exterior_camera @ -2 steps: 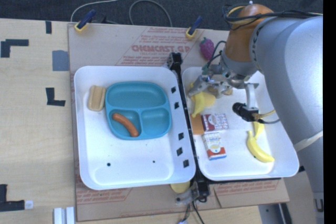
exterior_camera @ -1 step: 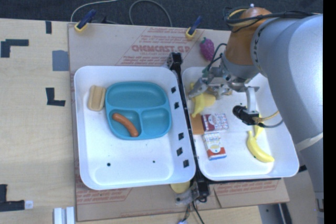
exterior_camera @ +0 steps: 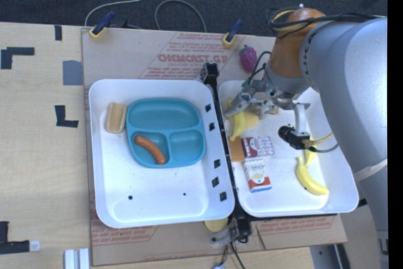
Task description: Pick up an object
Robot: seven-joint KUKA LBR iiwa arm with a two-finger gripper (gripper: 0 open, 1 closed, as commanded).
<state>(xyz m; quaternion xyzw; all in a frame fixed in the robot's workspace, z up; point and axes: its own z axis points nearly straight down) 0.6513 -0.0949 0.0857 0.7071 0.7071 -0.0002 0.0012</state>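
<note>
The gripper point(exterior_camera: 247, 103) is down in the right bin point(exterior_camera: 340, 195), just above a yellow toy piece point(exterior_camera: 242, 123); whether its jaws are parted or gripping, I cannot tell. Below that piece lie two small cartons point(exterior_camera: 258, 160), and a banana point(exterior_camera: 310, 178) lies to their right. The left bin point(exterior_camera: 157, 205) holds a blue divided plate point(exterior_camera: 167, 132) with a sausage point(exterior_camera: 151, 149).
</note>
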